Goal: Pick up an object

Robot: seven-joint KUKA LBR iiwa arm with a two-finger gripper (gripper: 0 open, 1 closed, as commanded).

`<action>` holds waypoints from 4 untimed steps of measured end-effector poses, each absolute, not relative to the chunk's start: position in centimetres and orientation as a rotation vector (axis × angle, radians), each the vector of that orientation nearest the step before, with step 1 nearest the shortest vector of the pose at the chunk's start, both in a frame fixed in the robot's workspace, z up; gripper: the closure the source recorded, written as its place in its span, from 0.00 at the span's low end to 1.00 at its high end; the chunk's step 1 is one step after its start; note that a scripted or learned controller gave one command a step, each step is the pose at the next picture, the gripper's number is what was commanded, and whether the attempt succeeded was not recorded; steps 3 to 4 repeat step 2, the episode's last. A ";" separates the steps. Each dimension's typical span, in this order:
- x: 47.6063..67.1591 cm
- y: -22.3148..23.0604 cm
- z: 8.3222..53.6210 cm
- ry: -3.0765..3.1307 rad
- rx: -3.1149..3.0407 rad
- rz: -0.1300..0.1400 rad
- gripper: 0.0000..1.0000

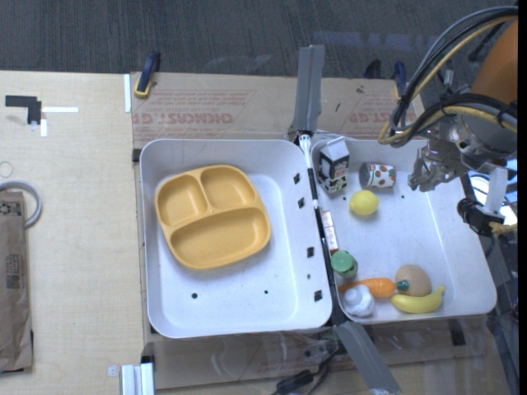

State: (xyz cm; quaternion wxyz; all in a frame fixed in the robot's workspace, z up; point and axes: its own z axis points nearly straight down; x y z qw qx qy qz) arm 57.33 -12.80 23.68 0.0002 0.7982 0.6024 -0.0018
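The right bin holds a small milk carton, a patterned can lying on its side, a yellow lemon, a green-lidded jar, a carrot, a white bottle, a tan potato-like piece and a banana. My gripper hangs over the bin's far right part, to the right of the can and apart from it. Nothing shows between its fingers.
The left bin carries a yellow divided plate. A cardboard sheet lies behind the bins. Hoses and cables arch over the far right corner. A brown bag lies at the left edge of the bench.
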 end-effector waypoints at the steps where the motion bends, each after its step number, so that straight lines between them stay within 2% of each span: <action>1: 56.4 -12.5 18.8 1.743 2.614 -0.007 1.00; 2: 56.1 -9.6 30.0 1.937 2.472 -0.005 1.00; 4: 56.1 -9.6 30.0 1.937 2.472 -0.005 1.00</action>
